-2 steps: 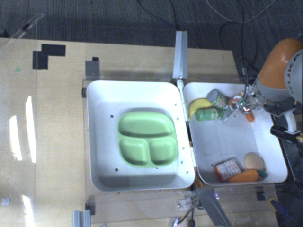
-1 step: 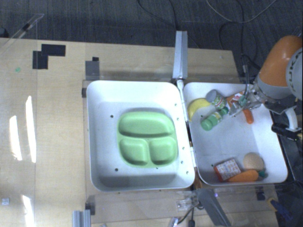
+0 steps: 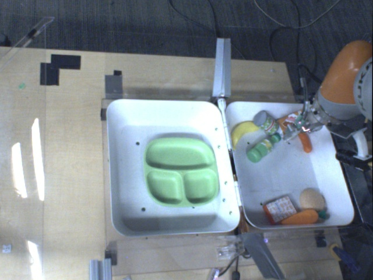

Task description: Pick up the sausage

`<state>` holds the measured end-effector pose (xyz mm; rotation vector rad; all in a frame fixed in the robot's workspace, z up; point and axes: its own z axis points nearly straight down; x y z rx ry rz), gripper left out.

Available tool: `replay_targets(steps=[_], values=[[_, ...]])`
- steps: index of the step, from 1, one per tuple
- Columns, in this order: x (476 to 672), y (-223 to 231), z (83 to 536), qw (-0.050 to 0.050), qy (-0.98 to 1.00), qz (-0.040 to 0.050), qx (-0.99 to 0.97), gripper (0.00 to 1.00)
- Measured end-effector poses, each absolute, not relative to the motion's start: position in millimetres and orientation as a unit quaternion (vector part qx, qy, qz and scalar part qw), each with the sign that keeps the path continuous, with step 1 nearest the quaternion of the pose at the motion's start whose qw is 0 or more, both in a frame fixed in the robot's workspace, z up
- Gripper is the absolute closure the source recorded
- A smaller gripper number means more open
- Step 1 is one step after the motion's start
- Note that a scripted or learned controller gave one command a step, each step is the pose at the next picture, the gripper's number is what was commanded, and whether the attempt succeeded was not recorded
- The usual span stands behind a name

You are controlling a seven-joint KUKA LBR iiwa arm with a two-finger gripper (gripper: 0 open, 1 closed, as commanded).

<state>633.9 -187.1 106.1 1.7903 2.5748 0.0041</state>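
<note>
Over the upper right corner of the right bin (image 3: 344, 214), the hand (image 3: 304, 124) hangs low at the end of the grey arm (image 3: 349, 92); whether it is open or closed cannot be told from this slant. Just beside it, touching or nearly so, lies the sausage (image 3: 305, 142), a short orange-red stick pointing down and slightly right on the bin floor. To its left a small clutter crowds the corner: a grey can (image 3: 261, 119), a green bottle (image 3: 260, 149) lying tilted, a yellow fruit (image 3: 243, 132) against the bin's left wall, and an orange-and-white packet (image 3: 287, 123) between the can and the hand. Well apart, near the bin's lower edge, sit a red box (image 3: 278, 207), a carrot (image 3: 300, 217) and a pale round roll (image 3: 312, 199) close together. The left bin (image 3: 122, 174) holds a green divided tray (image 3: 180, 169). Both bins rest on a light wooden bench (image 3: 58, 156), with dark carpet (image 3: 116, 16) and loose black cables (image 3: 198, 4) beyond.
</note>
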Motion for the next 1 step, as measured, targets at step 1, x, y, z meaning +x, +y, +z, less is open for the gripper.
replay_targets(steps=[1], values=[[628.5, -205.3, 87.1, 0.004, 0.877, 0.0014, 0.480, 1.00]])
